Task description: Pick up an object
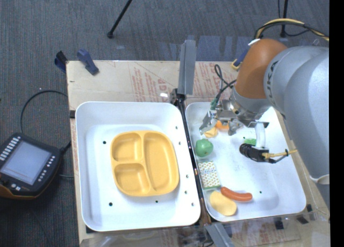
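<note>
Hovering low in the camera view, the gripper (pixel 219 128) stands over the far end of the right bin (pixel 279 186), just beyond the green ball (pixel 203 147). Its jaws appear released and spread, with nothing seen clamped between them. A small orange piece (pixel 211 131), the likeliest target, lies just beyond the green ball, under the gripper's left side, partly hidden by it.

Assessment: the approach step is in hand and no grasp is made yet. The next move calls for centring over the orange piece, descending, closing, and then lifting clear without knocking the green ball close beside it.

Contents, right bin: the green ball; a patterned packet (pixel 209 174) just nearer the camera than the ball; farther on the same side, a red sausage (pixel 236 194) touching or nearly touching a pale yellow disc (pixel 222 203).

Contents, left bin (pixel 91 133): across the divider from the green ball, a yellow divided tray (pixel 129 149) with three compartments, nothing in them.
</note>
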Tool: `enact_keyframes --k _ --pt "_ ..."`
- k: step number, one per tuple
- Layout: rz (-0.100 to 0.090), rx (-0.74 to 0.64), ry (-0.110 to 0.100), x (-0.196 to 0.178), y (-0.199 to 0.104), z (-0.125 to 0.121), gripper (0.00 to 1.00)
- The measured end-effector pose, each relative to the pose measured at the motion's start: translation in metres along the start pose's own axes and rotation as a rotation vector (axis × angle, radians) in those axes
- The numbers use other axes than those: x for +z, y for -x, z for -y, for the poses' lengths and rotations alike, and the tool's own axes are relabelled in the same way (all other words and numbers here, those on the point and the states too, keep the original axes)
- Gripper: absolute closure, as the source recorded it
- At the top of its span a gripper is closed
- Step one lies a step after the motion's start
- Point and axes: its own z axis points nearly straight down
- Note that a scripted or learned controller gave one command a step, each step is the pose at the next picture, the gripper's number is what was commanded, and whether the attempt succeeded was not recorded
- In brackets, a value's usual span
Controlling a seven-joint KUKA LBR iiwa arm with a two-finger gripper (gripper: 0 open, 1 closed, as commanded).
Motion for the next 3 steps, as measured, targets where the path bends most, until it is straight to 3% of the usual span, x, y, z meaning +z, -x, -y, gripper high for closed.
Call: enact_keyframes --k 1,2,3 --pt "0.005 -0.2 0.012 -0.052 0.008 0.009 0.0" --pt "0.002 -0.308 -0.004 0.022 0.025 -0.001 0.0" --pt "0.004 -0.275 0.009 0.001 0.018 -0.003 0.0"
